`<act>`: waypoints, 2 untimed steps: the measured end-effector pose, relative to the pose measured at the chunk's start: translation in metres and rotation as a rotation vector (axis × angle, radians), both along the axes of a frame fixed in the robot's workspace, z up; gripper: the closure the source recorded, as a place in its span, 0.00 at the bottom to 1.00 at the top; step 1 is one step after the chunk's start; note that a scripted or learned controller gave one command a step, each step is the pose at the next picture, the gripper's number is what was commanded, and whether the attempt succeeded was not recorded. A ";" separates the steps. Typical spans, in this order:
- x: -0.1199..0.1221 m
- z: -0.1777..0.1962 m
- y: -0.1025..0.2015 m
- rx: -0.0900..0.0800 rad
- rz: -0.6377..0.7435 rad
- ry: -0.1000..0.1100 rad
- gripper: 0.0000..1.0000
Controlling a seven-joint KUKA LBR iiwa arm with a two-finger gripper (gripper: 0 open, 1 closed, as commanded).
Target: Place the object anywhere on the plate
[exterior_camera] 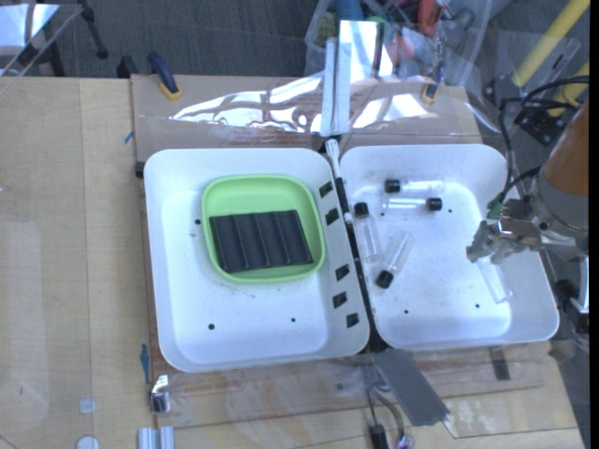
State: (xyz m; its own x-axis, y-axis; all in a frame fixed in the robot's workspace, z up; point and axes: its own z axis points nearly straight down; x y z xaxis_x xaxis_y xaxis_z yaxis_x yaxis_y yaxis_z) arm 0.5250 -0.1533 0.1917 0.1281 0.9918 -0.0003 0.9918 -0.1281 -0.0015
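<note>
A green square plate (pixel 215 197) rests in the left bin (pixel 178 316), and a black ridged block (pixel 260 240) lies across its middle. Several clear tubes with black caps lie in the right bin (pixel 449 330): one (pixel 408 187) at the back, one (pixel 414 205) just in front of it, one (pixel 369 236) by the divider and one (pixel 394 256) slanted beside it. My gripper (pixel 490 247) hangs low over the right bin's right side, far from the plate. Another clear tube (pixel 499 286) lies just below the gripper; whether it is held is unclear.
A row of black clips (pixel 339 271) runs along the divider between the bins. Crinkled foil (pixel 281 110) and an upright mirror strip (pixel 329 87) stand behind the bins. A box of clutter (pixel 402 7) sits at the back. Cables (pixel 533 101) hang at the right.
</note>
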 end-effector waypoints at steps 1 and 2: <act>-0.045 -0.006 0.029 0.003 0.108 0.003 1.00; -0.045 -0.006 0.029 0.002 0.108 0.003 0.00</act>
State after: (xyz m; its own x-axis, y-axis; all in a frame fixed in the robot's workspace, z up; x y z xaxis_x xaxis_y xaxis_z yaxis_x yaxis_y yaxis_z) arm 0.4800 -0.1243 0.1861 0.0204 0.9998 0.0019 0.9998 -0.0204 -0.0044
